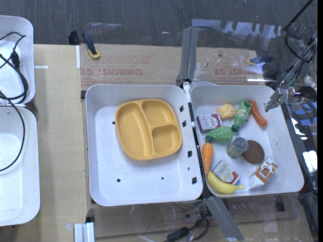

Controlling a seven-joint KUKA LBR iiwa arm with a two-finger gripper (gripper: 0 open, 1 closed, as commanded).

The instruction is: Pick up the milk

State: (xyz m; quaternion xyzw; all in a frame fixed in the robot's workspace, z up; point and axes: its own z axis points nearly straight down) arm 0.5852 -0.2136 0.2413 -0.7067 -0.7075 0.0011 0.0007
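Well apart, milk carton [265,173] at near corner, tool [276,101] at far edge.

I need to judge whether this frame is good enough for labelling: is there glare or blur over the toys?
Camera view: even, soft light; toys such as the banana look sharp; faint reflections streak the glossy panel behind the right bin.

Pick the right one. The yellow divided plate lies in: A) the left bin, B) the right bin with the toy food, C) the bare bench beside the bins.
A: the yellow divided plate lies alone in the left bin, apart from the toy food in the right bin.
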